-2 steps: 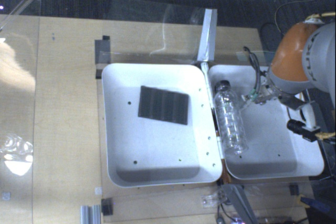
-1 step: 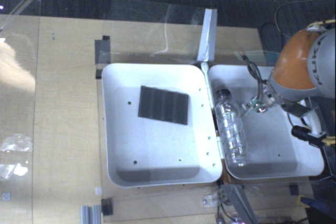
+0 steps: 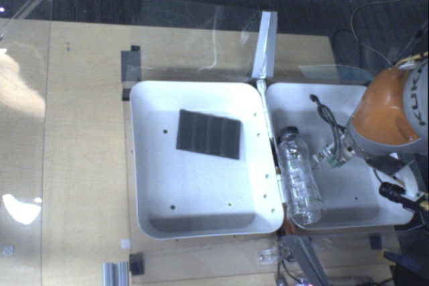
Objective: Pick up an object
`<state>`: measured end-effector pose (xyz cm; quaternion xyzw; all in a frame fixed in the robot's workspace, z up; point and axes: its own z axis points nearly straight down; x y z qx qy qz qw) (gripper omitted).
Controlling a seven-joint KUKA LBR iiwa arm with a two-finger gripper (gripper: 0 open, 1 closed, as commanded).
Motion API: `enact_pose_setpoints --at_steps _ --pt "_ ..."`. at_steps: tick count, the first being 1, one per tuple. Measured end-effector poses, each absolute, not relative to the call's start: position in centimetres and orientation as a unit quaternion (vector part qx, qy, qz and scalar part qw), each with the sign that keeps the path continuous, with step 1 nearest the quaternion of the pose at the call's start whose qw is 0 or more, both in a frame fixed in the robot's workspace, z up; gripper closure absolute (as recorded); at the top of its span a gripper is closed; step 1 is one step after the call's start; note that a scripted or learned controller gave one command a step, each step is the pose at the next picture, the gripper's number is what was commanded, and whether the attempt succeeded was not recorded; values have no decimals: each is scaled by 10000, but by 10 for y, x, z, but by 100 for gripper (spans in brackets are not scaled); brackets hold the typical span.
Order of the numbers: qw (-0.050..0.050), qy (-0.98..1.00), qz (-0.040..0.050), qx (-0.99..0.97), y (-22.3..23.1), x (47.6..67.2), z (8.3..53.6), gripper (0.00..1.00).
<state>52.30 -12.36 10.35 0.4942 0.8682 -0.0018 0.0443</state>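
Two white bins side by side on a wooden bench (image 3: pixel 74 177): left bin (image 3: pixel 154 211) and right bin (image 3: pixel 348 207). One dark grey flat ribbed rectangle (image 3: pixel 208 134) lies in the left bin, upper middle of the floor, slightly tilted, apart from every wall. One clear plastic bottle (image 3: pixel 299 179) lies on its side in the right bin, along that bin's left wall, cap end toward the top of the view, base near the bottom wall. One arm (image 3: pixel 389 114), orange band visible, comes in from the right and hangs over the right bin. Gripper (image 3: pixel 333 156) sits under the wrist, just right of the bottle's upper half, near it but apart as far as can be seen. Pincer state: cannot tell, too small and partly hidden by the wrist. One black cable (image 3: pixel 324 112) loops above the gripper. Clear plastic sheeting (image 3: pixel 194 43) stands behind the bins, with a grey upright post (image 3: pixel 265 43) between them.
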Motion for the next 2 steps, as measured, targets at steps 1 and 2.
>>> enact_pose_setpoints --at_steps 1,2 --pt "194 8158 -72 5779 -125 580 94 0" --pt "301 8310 -68 5554 -122 573 98 0"
